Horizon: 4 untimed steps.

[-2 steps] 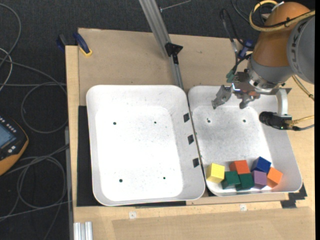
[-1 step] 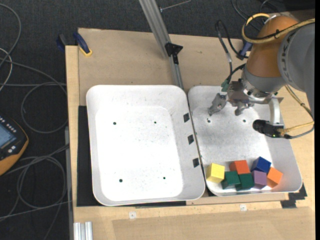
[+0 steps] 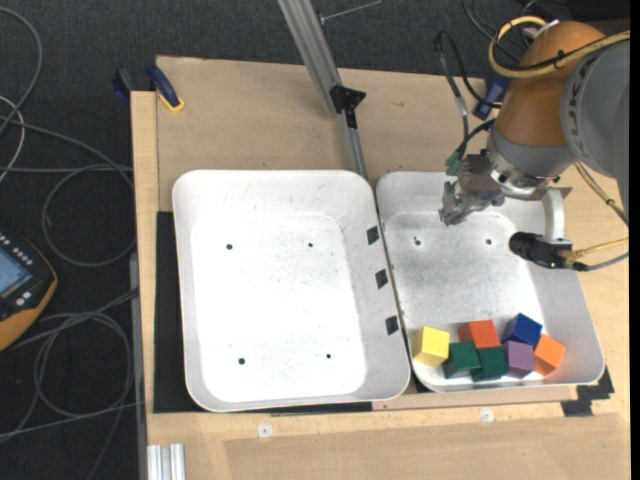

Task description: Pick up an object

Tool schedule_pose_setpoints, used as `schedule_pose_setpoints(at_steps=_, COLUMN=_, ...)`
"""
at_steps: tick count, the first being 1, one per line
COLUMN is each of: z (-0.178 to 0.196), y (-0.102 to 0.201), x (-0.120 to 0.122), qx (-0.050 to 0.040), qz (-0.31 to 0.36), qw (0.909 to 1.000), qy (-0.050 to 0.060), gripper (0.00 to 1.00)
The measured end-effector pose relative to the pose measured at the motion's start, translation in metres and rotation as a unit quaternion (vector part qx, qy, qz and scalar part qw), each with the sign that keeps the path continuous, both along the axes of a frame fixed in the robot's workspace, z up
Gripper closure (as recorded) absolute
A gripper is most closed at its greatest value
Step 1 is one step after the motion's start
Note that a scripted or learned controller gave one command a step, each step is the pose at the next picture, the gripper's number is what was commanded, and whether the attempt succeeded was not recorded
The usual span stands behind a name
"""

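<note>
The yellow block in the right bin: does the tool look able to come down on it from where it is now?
Probably yes. The yellow block lies at the left end of the cluster with bare bin floor on its left and far sides. The tool hangs over the far part of the right bin, with nothing between them.

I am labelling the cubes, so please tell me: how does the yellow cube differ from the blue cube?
The yellow cube sits at the left end of the cluster, while the blue cube sits toward the right. The yellow cube has bare bin floor to its left; the blue cube is packed among other cubes. Both lie along the near edge of the right bin and look similar in size.
</note>
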State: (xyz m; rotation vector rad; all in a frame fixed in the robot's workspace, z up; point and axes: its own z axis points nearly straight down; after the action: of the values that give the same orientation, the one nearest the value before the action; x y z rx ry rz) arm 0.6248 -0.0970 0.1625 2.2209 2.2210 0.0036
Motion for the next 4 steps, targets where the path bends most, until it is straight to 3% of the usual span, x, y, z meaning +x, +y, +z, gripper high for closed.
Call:
schedule_pose_setpoints(at_steps=1, z=0.045, y=0.005, x=0.004, qx=-0.0007, qz=0.001, qw=1.0000, qy=-0.002, gripper=1.00)
schedule_pose_setpoints(at_steps=2, z=0.039, y=0.006, x=0.005, qx=-0.0006, qz=0.000, qw=1.0000, qy=0.001, gripper=1.00)
schedule_pose_setpoints(at_steps=3, z=0.058, y=0.058, x=0.004, qx=0.0007, qz=0.003, qw=1.0000, qy=-0.001, gripper=1.00)
schedule_pose_setpoints(at_steps=4, z=0.062, y=0.104, x=-0.014, qx=0.0010, qz=0.003, qw=1.0000, qy=0.002, gripper=1.00)
